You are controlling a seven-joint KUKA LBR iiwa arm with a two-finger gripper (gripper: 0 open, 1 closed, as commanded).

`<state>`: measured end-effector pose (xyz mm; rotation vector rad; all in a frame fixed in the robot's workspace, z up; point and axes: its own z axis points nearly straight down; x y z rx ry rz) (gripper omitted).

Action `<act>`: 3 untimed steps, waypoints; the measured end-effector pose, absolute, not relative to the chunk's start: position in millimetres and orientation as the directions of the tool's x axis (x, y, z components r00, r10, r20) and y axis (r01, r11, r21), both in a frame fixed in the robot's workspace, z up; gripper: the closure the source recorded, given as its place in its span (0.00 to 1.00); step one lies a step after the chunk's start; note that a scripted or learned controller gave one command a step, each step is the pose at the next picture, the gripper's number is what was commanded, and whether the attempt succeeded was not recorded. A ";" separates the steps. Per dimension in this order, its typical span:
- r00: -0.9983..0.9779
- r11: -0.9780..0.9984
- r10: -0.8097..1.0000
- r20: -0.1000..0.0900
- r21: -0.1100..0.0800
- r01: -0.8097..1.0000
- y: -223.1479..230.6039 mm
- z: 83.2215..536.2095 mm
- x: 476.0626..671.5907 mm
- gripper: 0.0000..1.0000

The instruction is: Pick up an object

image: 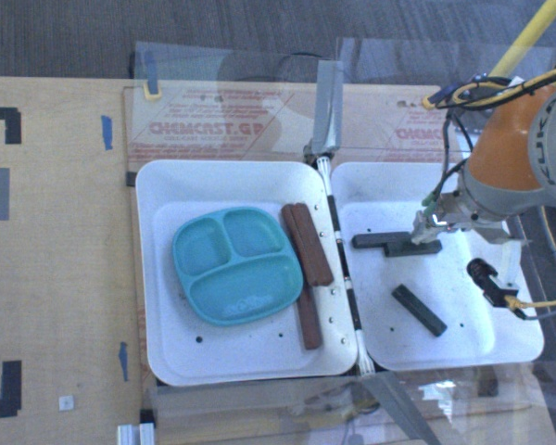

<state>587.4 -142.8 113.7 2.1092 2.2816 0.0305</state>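
Presently, the gripper [428,232] is seen low over the right bin [510,346], at the right end of a dark flat bar [382,241]; it appears to touch the bar, though whether the jaws are closed on it cannot be told. A second dark bar [419,310] lies at about five o'clock from the first, apart from it. In the left bin [157,248] a teal divided plate [238,264] is set, with two brown sticks [307,260] at its three o'clock side.

Dark flat bar [382,241] — lying level in the right bin [389,341].
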 end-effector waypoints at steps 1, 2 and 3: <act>-0.041 0.041 0.999 -0.001 0.002 0.999 -152.2 211.1 579.0 0.00; 0.227 -0.227 0.974 -0.001 0.001 0.974 -109.7 98.0 565.3 0.00; -0.014 0.014 1.000 0.001 -0.002 1.000 -124.9 130.9 542.8 0.00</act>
